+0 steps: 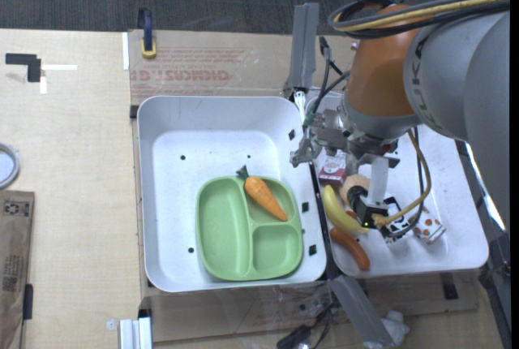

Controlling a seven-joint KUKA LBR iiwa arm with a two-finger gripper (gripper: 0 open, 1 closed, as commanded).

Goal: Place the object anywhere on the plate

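While arm [422,71] reaches in from the right of the frame, state per item:
carrot: lying on plate [219,246], orange body [266,196] slanted across the ridge between the upper right compartment and the long left one, green top toward upper left.
plate: green, three compartments, lower middle of left bin [162,177], near its bottom wall.
gripper: over right bin [454,250], low centre-right of frame [375,209], just beside the banana; jaw opening cannot tell, wrist and cables cover it; nothing seen between them.
banana: yellow [339,209], left side of right bin, next to the wall shared with the left bin.
sausage: reddish-orange [350,248], below the banana, near the bottom edge of right bin.
carton: small red and white [331,169], just above the banana, partly under the wrist.
die: white [428,230], lower right of right bin, apart from the gripper.
clamp: blue and yellow [146,32], upper left, on the cardboard above left bin.
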